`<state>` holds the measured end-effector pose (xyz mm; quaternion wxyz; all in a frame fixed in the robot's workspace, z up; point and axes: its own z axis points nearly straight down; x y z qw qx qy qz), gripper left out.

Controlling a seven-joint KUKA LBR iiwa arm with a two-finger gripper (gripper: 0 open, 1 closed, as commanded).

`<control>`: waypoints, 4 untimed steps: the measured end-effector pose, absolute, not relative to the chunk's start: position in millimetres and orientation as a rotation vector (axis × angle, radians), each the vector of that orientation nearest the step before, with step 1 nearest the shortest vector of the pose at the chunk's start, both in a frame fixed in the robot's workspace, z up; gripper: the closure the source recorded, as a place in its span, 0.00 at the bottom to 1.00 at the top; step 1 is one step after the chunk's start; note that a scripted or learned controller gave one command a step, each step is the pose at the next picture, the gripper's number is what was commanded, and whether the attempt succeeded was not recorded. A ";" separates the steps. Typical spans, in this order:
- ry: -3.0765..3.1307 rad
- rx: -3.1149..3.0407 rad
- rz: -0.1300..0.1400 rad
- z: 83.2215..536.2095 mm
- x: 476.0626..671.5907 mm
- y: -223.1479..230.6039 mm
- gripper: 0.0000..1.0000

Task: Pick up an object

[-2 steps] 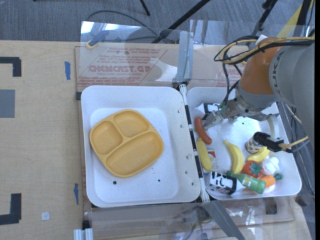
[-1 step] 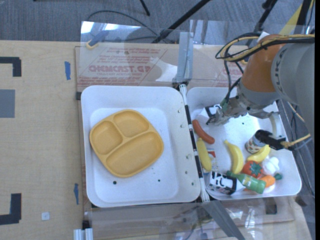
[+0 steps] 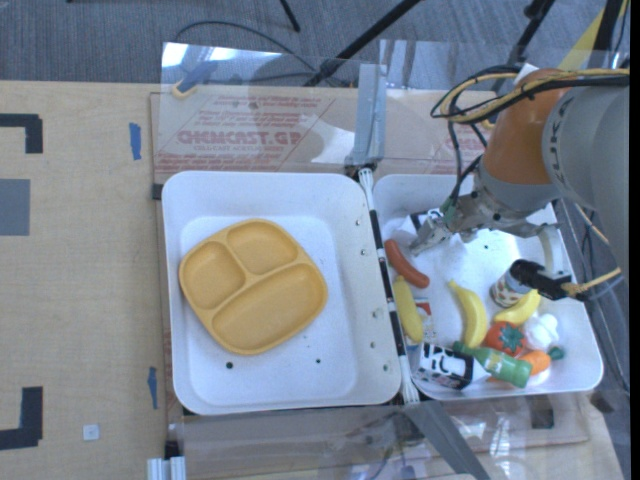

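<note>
- So, quick status for you: nothing's been picked yet as far as I can see. The gripper (image 3: 432,230) is down low in the right bin (image 3: 585,368), near its upper-left corner, with the arm coming in from the right.
- Its fingers look slightly spread with nothing between them, so I'd call it parted and empty-handed. It's small in the shot though, so take that with a grain of salt.
- Closest candidate is the hot dog (image 3: 407,264), lying just below and left of the fingertips, near the bin's left wall. I can't tell whether they're touching it or just hovering beside it.
- Other stuff in that bin: a corn cob (image 3: 407,311) just below the hot dog, a banana (image 3: 470,312) in the middle, and a green bottle (image 3: 506,368) lying in the toy clutter toward the lower right. There's also a black-and-white item (image 3: 443,362) at the bottom edge that I can't make out.
- The left bin (image 3: 330,368) just holds a yellow divided plate (image 3: 253,284), well away from the gripper.
- What's left, in my view: pretty much the whole job. You still need the fingers to close on something and lift it clear of the bin. I'd guess the hot dog is the target, but that's only going by position.
</note>
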<state>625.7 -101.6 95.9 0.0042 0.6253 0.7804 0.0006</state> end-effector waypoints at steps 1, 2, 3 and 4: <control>2.445 1.957 0.001 104.3 625.9 -101.9 1.00; 2.273 2.169 -0.004 182.9 626.4 -71.6 1.00; 2.437 1.982 -0.003 265.4 598.2 -0.2 1.00; 2.437 1.982 -0.003 265.4 598.2 -0.2 0.00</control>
